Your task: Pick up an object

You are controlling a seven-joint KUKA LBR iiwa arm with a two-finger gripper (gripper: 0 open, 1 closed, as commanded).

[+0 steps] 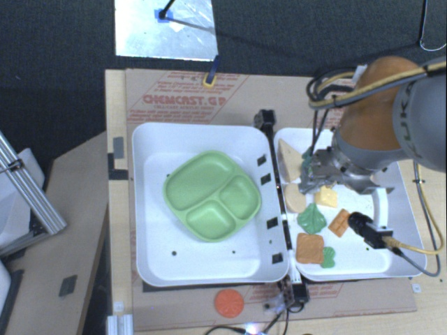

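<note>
**Inspector:** In the right bin [398,257], you have the gripper [312,181] low over the left half, near the wall that divides the two bins. The grey arm [380,110] comes in from the right and covers the bin's upper middle.

**Operator:** Are the fingers closed on anything?

**Inspector:** You cannot tell from this angle. The wrist hides them, so whether they are open or closed is not visible, and nothing shows between them.

**Operator:** Where are the objects?

**Inspector:** All pickable items lie in the right bin. A yellow block [326,198] sits just beside the gripper, below and to its right. A pale round piece [296,202] lies just below the gripper, against the left wall. A tan wedge [289,158] lies above it, along the same wall. Below the yellow block you see a green leafy piece [311,219], with an orange block [339,222] just to its right. Lower still, an orange square [309,248] touches a small green piece [327,257].

**Operator:** And the left bin?

**Inspector:** The left bin [150,257] holds a green divided plate [211,196], lying flat near its middle. An orange disc [228,302] rests on the tabletop [84,187] in front of the bins.
</note>
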